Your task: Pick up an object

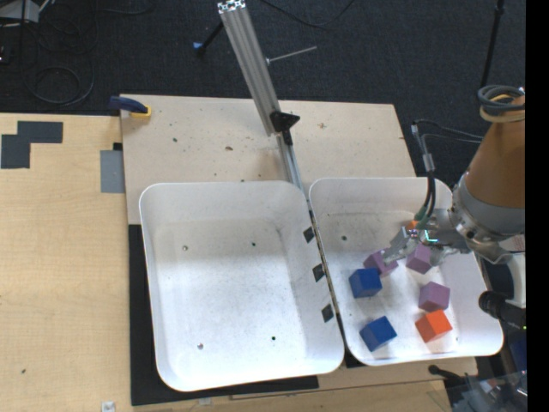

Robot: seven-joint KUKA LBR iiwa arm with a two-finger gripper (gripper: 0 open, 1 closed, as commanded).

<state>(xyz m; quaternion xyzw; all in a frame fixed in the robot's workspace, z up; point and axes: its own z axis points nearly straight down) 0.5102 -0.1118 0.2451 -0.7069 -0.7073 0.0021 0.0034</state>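
The two-finger gripper (pixel 403 249) hangs over the right white bin (pixel 343 202) among small purple cubes (pixel 380 262); its jaw state cannot be told.

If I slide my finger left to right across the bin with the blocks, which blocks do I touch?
Upper blue cube → lower blue cube → small purple block under the gripper → purple cube and orange-red cube, level with each other.

Matt white plastic bins (pixel 225 197) sit on a pale wooden bench (pixel 197 136).
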